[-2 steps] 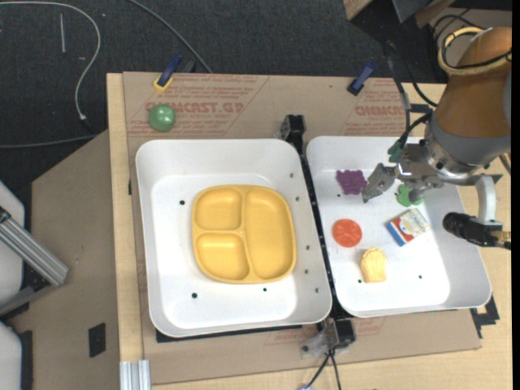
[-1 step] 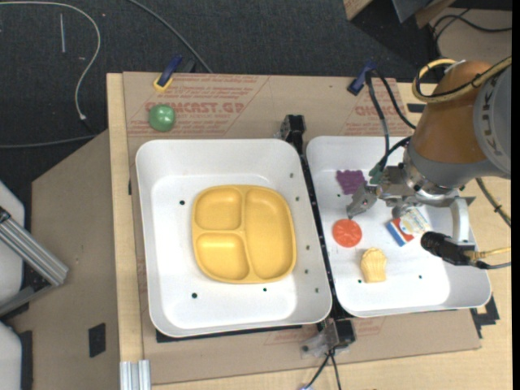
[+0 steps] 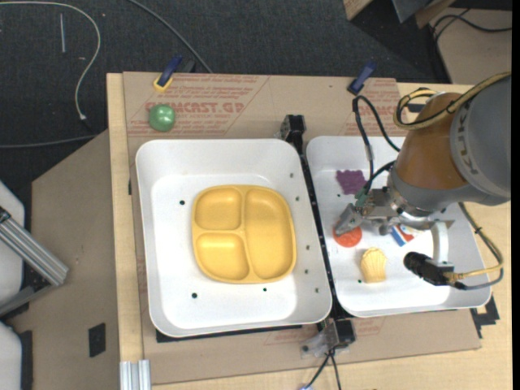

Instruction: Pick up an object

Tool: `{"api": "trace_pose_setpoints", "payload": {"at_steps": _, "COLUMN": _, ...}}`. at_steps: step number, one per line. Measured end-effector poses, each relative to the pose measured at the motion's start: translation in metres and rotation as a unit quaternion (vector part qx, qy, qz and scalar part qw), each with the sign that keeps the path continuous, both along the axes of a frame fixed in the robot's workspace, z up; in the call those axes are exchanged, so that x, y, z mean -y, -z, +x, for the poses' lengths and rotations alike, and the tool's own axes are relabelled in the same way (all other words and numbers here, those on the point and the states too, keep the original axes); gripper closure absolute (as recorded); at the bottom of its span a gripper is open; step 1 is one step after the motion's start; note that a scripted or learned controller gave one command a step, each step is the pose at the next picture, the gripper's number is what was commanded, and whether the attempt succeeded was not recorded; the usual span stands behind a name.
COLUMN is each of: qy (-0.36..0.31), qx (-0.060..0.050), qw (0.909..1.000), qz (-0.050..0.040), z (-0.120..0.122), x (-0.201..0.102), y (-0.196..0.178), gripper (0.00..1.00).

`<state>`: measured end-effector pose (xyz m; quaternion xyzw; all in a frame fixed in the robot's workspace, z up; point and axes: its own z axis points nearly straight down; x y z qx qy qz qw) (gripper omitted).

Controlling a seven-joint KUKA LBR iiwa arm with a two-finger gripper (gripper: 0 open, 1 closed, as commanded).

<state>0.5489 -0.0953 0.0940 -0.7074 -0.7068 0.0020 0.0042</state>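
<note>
Camera view: yellow tray (image 3: 244, 234) in left bin (image 3: 162, 177)

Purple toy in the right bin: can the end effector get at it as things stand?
Probably yes. The purple toy lies uncovered in the right bin, apart from the orange object, and the end effector hangs just beside it with nothing between them.
</note>
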Motion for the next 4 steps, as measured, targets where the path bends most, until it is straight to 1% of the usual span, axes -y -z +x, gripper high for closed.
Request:
{"api": "trace_pose_setpoints", "payload": {"at_steps": 1, "qy": 0.000, "qx": 0.004, "qw": 1.0000, "qz": -0.0004, "z": 0.002, "x": 0.000, "y": -0.015, "gripper": 1.00}}
{"api": "trace_pose_setpoints", "payload": {"at_steps": 2, "qy": -0.001, "qx": 0.006, "qw": 1.0000, "qz": -0.0017, "z": 0.003, "x": -0.001, "y": -0.057, "gripper": 1.00}}
{"api": "trace_pose_setpoints", "payload": {"at_steps": 3, "qy": -0.001, "qx": 0.008, "qw": 1.0000, "qz": -0.0019, "z": 0.005, "x": -0.001, "y": -0.111, "gripper": 1.00}}
{"api": "trace_pose_setpoints", "payload": {"at_steps": 4, "qy": -0.003, "qx": 0.003, "qw": 1.0000, "qz": 0.0002, "z": -0.013, "x": -0.046, "y": -0.114, "gripper": 1.00}}
